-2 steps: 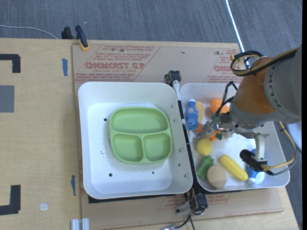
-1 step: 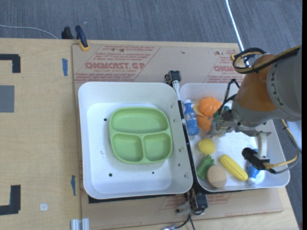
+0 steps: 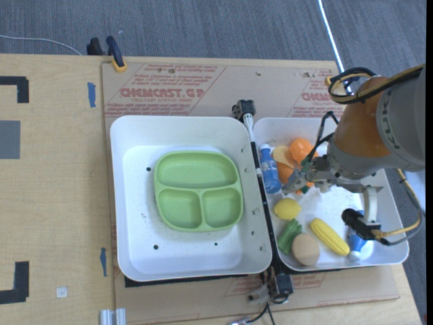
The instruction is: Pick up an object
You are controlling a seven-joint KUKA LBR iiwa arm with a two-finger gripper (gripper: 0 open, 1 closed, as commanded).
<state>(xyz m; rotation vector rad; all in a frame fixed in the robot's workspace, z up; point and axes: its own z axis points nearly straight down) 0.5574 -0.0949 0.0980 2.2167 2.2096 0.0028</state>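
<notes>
The desk (image 3: pixel 47 181) has a pale wooden top, and a brown cardboard sheet (image 3: pixel 203 90) with red print lies under two shallow white bins with rounded corners. The left bin (image 3: pixel 128 202) holds a light green plastic tray (image 3: pixel 198 189), smooth, with three compartments. The right bin (image 3: pixel 396 249) holds small toy foods: a yellow lemon (image 3: pixel 287 209), a ridged corn cob (image 3: pixel 329 236), a beige egg-shaped piece (image 3: pixel 306 249), a green pepper (image 3: pixel 289 233), an orange fruit (image 3: pixel 300 147) and a blue bottle (image 3: pixel 268 168) along the left wall. The grey arm with its orange band (image 3: pixel 358 124) reaches over this bin. The end effector (image 3: pixel 308 178) is low near the orange fruit and the lemon; I cannot tell if it is open or closed.
</notes>
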